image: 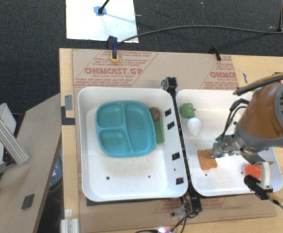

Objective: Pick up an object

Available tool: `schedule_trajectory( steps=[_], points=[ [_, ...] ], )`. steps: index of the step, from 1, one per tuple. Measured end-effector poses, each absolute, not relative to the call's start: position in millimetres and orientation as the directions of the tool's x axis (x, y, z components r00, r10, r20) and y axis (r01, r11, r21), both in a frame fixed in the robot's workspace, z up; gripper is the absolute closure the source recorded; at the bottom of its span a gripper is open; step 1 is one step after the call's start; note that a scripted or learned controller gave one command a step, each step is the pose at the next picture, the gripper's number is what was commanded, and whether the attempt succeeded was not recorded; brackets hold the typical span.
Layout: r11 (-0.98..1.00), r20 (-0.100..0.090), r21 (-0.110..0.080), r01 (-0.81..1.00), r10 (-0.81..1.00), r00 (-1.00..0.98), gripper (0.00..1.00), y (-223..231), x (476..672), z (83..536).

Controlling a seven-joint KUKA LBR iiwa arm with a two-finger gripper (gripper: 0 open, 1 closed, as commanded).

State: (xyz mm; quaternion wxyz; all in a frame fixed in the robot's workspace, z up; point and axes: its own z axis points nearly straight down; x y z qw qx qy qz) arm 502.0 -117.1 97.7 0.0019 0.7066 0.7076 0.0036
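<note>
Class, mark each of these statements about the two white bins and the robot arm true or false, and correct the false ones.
1. The teal divided plate lies in the left bin. True.
2. The white egg-shaped object lies in the left bin. False: it lies in the right bin.
3. The gripper is above the left bin. False: it is over the right bin, beside the orange-brown piece.
4. A green object lies near the white one. True.

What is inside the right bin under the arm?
In the right bin: a green object, a white egg-shaped object, an orange-brown piece by the gripper. The arm covers the bin's right part.
</note>
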Motion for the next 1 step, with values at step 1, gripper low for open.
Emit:
schedule_trajectory(
  steps=[1],
  points=[
    [0.004,-0.001,0.005,1.000,1.000,-0.004,1.00,-119.8,503.1,140.4]
  ],
)
